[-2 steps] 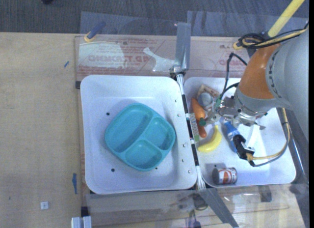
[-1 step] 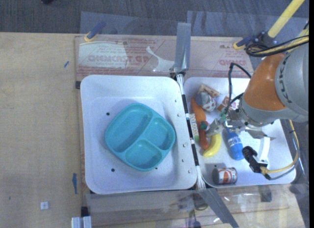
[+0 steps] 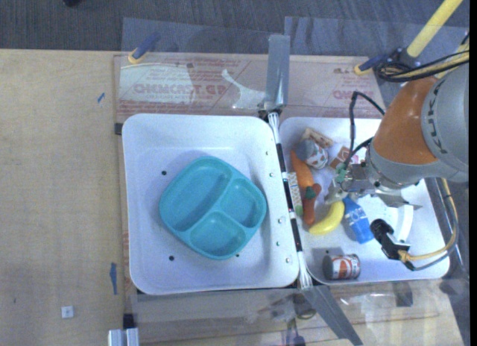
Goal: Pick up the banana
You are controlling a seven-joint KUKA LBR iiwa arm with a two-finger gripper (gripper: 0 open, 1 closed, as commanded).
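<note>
Where the right bin (image 3: 428,259) holds a jumble of small things, the banana (image 3: 329,220) lies near its middle, just right of a carrot (image 3: 304,188) and left of a blue item (image 3: 357,223). The gripper (image 3: 344,186) hangs directly above the banana's upper end; whether its jaws are released or clenched cannot be told. The arm (image 3: 417,132) reaches in from the right, its wrist bent downward. A teal divided plate (image 3: 212,206) sits in the left bin (image 3: 141,188).

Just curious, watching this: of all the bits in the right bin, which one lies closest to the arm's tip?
The banana, the yellow curved one, lies just below the gripper. The carrot sits further left, and the can lies near the bin's front edge.
</note>
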